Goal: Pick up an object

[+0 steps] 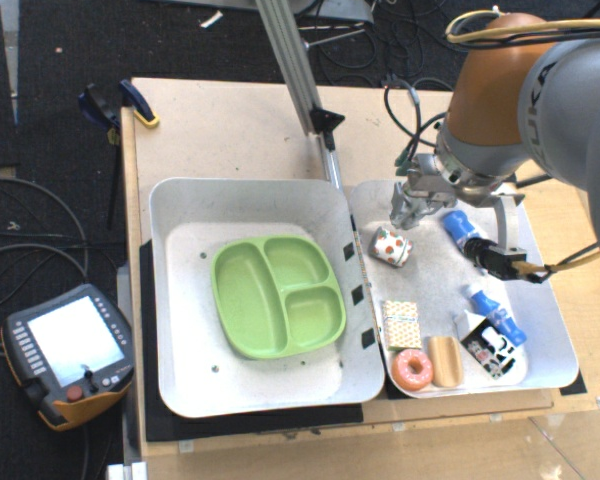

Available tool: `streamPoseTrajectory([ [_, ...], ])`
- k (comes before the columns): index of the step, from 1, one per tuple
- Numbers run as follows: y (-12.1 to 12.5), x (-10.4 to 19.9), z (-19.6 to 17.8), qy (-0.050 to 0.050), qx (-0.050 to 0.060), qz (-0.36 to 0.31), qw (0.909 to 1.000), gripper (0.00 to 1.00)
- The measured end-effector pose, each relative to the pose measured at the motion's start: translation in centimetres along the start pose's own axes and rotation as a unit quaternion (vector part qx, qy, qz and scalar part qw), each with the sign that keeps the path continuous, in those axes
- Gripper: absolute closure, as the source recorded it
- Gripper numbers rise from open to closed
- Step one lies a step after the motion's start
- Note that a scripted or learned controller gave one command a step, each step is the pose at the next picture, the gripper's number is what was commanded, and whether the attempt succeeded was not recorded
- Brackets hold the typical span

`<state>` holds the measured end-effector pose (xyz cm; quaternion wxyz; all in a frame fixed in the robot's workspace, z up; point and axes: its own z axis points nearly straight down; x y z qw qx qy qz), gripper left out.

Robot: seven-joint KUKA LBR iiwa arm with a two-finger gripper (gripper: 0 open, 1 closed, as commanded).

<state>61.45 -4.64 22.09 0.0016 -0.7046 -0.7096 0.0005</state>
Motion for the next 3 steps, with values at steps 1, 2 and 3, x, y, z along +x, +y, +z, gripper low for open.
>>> streamPoseTrajectory([
  [1,-2.0,5.0,0.7,0.0,0.0,0.0,1.0,1.0],
  [2,-4.0,9.3,1.0,0.0,0.0,0.0,1.0,1.0],
  [3,-6.7,13.6,1.0,0.0,0.0,0.0,1.0,1.0],
])
